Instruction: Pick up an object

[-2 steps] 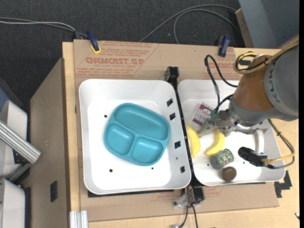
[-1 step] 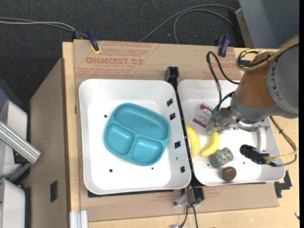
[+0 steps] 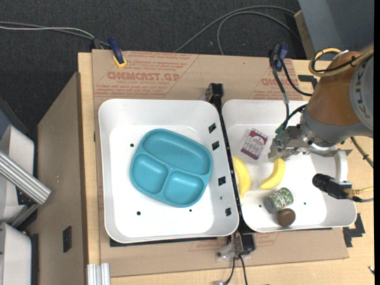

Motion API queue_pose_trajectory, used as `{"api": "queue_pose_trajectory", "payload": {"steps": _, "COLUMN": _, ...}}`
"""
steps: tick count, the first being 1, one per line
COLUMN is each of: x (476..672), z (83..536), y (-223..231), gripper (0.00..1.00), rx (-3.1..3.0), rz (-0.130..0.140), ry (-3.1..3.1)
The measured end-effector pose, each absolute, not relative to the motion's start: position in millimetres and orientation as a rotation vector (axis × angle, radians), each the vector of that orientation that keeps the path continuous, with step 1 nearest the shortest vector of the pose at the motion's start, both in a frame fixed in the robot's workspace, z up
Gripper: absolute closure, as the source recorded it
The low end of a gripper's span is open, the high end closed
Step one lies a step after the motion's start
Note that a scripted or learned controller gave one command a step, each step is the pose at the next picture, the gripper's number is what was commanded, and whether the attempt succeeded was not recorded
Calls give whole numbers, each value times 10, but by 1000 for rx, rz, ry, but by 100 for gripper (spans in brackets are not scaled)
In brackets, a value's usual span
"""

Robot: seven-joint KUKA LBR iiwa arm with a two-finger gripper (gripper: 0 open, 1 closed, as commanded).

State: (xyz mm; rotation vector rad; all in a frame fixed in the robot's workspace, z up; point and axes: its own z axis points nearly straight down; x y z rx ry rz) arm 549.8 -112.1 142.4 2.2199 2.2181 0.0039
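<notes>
The right bin (image 3: 309, 114) holds several objects. A yellow banana (image 3: 274, 176) lies near its middle, and a second banana (image 3: 241, 176) rests against the bin's left wall. A small purple and white packet (image 3: 255, 143) lies toward the back left. At the front are a green can (image 3: 278, 199) on its side and a brown round object (image 3: 286, 217) touching it. My gripper (image 3: 285, 146) hangs low over the bin, just above the upper end of the middle banana and right of the packet. I see nothing held in it.
The left bin (image 3: 113, 159) holds a blue divided plate (image 3: 171, 167). A black divider with clips (image 3: 222, 159) runs between the bins. The grey and orange arm (image 3: 338, 105) covers the right bin's back right corner. Cables (image 3: 285, 76) hang by the arm.
</notes>
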Motion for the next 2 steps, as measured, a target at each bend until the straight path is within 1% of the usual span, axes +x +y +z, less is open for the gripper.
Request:
{"api": "queue_pose_trajectory", "payload": {"steps": 1, "x": 5556, "z": 1868, "y": -1134, "gripper": 100, "rx": 2217, "rz": 6, "ry": 2219}}
{"api": "queue_pose_trajectory", "payload": {"steps": 2, "x": 5579, "z": 2445, "y": -1232, "gripper": 100, "rx": 2217, "rz": 5, "ry": 2219}}
